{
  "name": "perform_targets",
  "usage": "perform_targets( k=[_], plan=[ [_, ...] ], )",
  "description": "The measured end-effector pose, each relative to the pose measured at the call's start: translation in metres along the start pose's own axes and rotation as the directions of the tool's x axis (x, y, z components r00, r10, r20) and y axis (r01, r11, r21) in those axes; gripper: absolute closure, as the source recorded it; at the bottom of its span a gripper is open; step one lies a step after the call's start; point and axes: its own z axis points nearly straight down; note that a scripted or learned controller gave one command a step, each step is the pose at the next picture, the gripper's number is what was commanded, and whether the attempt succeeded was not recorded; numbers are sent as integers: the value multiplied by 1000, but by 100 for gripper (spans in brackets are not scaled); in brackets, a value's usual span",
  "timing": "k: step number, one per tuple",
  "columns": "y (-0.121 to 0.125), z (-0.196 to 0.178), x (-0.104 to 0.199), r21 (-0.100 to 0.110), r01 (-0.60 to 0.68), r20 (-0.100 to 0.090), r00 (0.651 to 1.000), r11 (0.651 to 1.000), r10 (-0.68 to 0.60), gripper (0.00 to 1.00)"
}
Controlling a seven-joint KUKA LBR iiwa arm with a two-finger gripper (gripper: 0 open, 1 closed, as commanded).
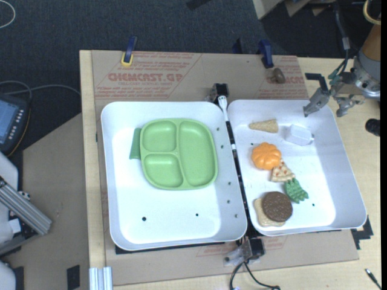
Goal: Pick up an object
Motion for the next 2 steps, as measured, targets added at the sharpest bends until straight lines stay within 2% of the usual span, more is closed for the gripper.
perform_targets(
  k=[1,2],
  plan=[
    [3,-11,1,-15,3,4,1000,1000,-3,0],
    [-7,44,-1,-10,3,2,1000,1000,-3,0]
  ],
)
